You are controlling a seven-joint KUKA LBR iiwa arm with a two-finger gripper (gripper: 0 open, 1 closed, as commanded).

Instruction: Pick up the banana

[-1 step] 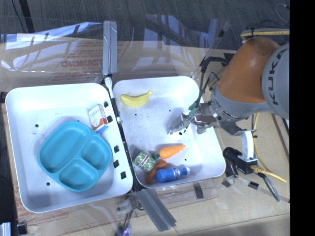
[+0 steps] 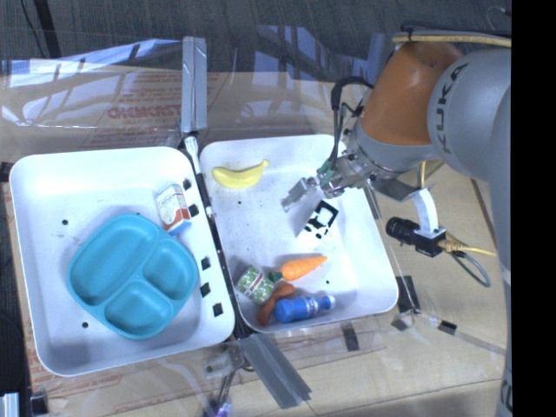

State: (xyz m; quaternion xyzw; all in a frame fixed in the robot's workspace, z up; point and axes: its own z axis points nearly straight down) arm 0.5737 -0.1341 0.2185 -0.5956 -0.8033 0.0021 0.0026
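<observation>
Banana (image 2: 240,175) at bin's far left — claw (image 2: 310,205) well right of it, open, holding nothing

Yellow banana (image 2: 240,174) in white right bin (image 2: 365,272), beside it orange carrot (image 2: 303,268), blue bottle (image 2: 302,307), green-white packet (image 2: 254,283); turquoise divided plate (image 2: 132,274), red-white carton (image 2: 172,207) left of it.

A smooth, matt yellow skin is shown by the banana (image 2: 240,175). The bins (image 2: 52,181) look like glossy white plastic, the blue tray (image 2: 130,276) likewise plastic. The bench (image 2: 469,367) appears to be pale wood.
</observation>
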